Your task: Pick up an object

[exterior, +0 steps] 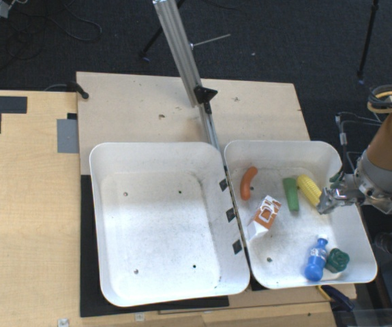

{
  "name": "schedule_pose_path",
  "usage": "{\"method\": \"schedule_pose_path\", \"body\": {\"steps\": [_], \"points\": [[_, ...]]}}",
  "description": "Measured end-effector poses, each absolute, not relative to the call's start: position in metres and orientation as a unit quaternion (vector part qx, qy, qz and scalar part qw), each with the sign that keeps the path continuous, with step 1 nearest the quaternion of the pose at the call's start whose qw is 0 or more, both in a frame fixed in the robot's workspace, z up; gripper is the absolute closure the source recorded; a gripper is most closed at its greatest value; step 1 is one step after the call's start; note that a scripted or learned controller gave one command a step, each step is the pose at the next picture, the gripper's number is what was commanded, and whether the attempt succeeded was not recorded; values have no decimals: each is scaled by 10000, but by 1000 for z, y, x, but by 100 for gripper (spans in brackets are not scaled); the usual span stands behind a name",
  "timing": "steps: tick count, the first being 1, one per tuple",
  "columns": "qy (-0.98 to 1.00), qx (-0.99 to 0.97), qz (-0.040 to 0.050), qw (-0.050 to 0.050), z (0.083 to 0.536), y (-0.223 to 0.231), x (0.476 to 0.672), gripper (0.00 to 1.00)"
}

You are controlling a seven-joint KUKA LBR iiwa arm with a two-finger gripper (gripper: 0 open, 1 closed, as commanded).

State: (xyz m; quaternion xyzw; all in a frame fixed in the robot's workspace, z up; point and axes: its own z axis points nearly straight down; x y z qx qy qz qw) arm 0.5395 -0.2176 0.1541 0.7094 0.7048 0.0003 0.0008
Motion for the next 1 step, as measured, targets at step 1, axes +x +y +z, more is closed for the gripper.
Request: {"method": "schedule_pose_path", "body": {"steps": [1], "points": [[7074,7068,5,11,198,-219,545,100]]}}
